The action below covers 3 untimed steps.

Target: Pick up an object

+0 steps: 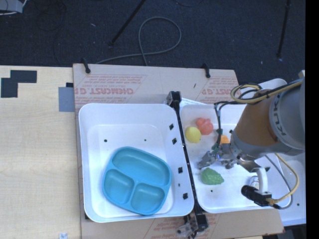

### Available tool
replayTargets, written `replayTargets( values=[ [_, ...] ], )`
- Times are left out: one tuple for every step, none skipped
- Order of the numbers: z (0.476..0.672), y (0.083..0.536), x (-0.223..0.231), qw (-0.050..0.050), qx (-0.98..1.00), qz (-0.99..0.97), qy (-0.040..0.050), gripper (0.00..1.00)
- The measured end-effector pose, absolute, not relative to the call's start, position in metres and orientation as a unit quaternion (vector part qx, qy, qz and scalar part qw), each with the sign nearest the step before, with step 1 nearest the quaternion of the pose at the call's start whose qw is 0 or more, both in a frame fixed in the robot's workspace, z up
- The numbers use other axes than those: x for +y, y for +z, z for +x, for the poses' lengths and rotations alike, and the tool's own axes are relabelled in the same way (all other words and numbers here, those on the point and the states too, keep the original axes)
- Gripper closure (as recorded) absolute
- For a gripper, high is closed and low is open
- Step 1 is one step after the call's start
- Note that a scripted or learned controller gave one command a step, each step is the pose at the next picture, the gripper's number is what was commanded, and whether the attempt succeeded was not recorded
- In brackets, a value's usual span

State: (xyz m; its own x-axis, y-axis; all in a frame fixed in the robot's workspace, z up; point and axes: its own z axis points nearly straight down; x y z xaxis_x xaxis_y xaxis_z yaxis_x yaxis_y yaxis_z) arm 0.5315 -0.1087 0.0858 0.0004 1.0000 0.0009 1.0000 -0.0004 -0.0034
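Note:
In the right bin (234, 203) lie a yellow ball (193, 134), a salmon-pink lumpy toy (204, 125), a green leafy toy (212, 177) and a small orange piece (224, 139) partly hidden by the arm. My gripper (213, 158) hangs low in this bin, just above the green toy and below the yellow ball. Its metal fingers (205, 161) point left and stand slightly apart with nothing between them. The grey arm with its orange band (254, 123) covers the bin's right part.
The left bin (92, 128) holds a blue three-compartment plate (136, 179). A black divider rail (180, 153) runs between the bins. Cables loop over the arm and the right bin's far edge. A pale wooden bench lies to the left.

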Motion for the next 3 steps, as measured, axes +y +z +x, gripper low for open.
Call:
replayTargets(
  values=[
    [0.532,0.098,-0.11,0.002,-0.705,-0.709,0.0005,1.0],
    [0.539,0.143,-0.108,0.0,-0.707,-0.707,-0.0005,1.0],
    [0.543,0.192,-0.099,-0.001,-0.708,-0.707,-0.0009,1.0]
  ],
)
